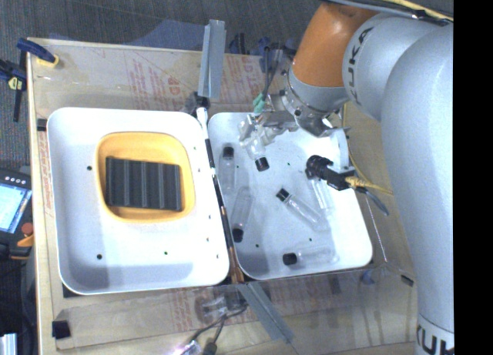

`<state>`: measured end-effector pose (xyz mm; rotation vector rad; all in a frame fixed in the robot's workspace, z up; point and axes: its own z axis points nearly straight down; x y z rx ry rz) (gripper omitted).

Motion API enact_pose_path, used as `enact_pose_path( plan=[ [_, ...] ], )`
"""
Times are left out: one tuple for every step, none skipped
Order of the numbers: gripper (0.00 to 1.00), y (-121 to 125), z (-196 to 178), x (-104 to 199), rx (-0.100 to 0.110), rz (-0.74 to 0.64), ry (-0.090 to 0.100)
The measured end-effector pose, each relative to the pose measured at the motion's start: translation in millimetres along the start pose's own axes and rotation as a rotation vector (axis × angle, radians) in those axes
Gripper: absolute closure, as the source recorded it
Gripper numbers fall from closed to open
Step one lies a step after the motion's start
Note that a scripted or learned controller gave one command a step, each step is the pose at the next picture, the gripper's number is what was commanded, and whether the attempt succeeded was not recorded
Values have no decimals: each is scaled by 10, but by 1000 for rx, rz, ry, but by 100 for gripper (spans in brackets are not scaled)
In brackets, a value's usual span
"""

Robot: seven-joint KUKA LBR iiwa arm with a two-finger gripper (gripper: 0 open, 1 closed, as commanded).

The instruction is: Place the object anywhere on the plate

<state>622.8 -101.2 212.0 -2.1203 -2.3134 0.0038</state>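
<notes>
2 bins sit side by side: the gripper (258, 132), its grip state impossible to tell, hovers over the right bin's (350, 249) far-left corner, the nearest clear vial (229, 159) just left, plate (145, 176) well leftward.

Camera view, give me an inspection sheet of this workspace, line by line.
Surface: wooden bench bearing two white bins side by side.
Job's things: yellow plate with a dark ribbed centre, in the left bin; clear vials with black caps scattered in the right bin.
Clutter: nothing seen on the plate.
Grippers: gripper low over the right bin's far edge; its state cannot be told.
Cables: yellow-tipped cable beside the right bin.
Surroundings: blue clamps at the far-left corner; a lit screen at left.
</notes>
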Motion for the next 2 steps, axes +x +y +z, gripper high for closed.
enact_pose_path(
  plan=[
    [100, 423, -513, 997, -2, -53, 0],
    [0, 423, -514, 993, -2, -53, 0]
  ],
)
